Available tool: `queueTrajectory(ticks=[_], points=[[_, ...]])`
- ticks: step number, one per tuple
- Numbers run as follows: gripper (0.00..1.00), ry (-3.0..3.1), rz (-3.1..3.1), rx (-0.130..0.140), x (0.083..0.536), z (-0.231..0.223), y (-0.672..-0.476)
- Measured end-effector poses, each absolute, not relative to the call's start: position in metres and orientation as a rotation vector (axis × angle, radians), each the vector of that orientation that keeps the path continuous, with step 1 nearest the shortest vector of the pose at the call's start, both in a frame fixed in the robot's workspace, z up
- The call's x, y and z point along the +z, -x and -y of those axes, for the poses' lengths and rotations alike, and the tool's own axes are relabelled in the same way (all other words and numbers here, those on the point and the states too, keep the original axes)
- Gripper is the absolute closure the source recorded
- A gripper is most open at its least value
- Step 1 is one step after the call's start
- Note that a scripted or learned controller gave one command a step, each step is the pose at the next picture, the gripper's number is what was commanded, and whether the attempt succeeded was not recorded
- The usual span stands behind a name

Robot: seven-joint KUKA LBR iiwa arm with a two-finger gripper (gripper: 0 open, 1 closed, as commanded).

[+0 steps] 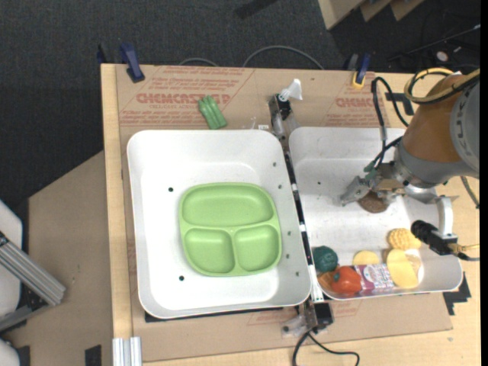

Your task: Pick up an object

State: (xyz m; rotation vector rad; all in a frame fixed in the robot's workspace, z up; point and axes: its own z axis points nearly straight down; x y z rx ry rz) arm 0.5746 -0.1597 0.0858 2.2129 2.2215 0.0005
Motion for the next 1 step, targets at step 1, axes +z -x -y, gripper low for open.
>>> queueTrajectory(ticks=[1], points=[[0.00,-2.221,-2.215,0.002,0.1110,0.2272,-0.5972]])
